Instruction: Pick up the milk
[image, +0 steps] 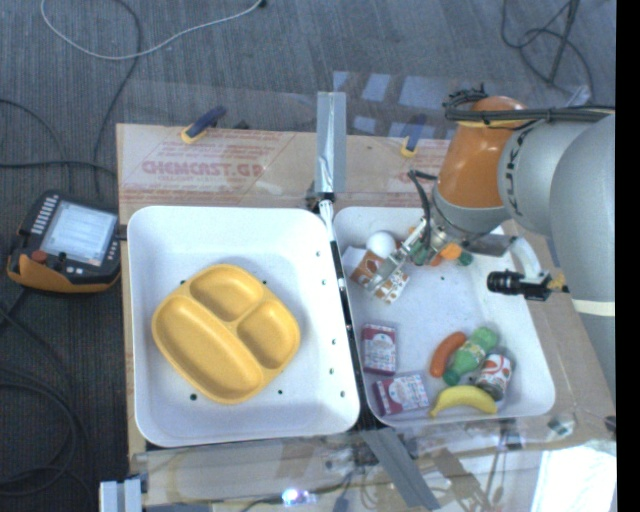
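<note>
Hand (412, 250) over right bin (535, 385); milk (381, 276) just beside.

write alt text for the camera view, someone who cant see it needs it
The grey arm's gripper is down at the top of the right bin, by a small carton and a white egg. A banana and other toy foods lie below. The left bin holds a yellow divided plate.
</note>
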